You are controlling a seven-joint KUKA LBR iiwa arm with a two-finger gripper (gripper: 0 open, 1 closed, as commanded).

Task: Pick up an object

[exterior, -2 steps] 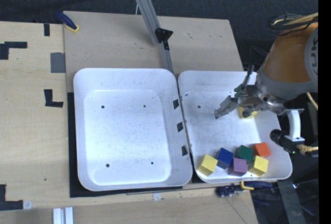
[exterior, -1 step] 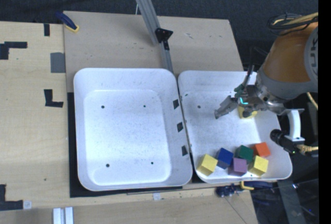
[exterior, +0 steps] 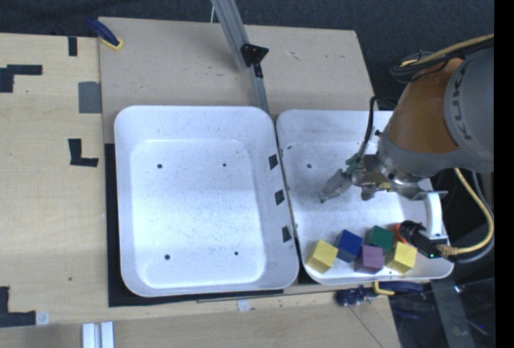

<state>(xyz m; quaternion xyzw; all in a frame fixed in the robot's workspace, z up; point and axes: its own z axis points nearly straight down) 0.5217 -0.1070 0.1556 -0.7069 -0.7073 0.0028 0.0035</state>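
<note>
Right bin [exterior: 321, 133] on the table: the tool [exterior: 336, 187] hangs above bare floor, fingers spread, gripping nothing. Blocks cluster along the near wall (left to right): yellow [exterior: 322, 255], blue [exterior: 349, 244], purple [exterior: 371, 257], green [exterior: 379, 238], yellow [exterior: 404, 257].

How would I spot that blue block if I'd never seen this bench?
Find the right-hand white bin, the one the arm reaches into. Along its near edge sits a cluster of small blocks. The blue block lies between two yellow ones, beside purple and green, and is the sole blue one.
</note>
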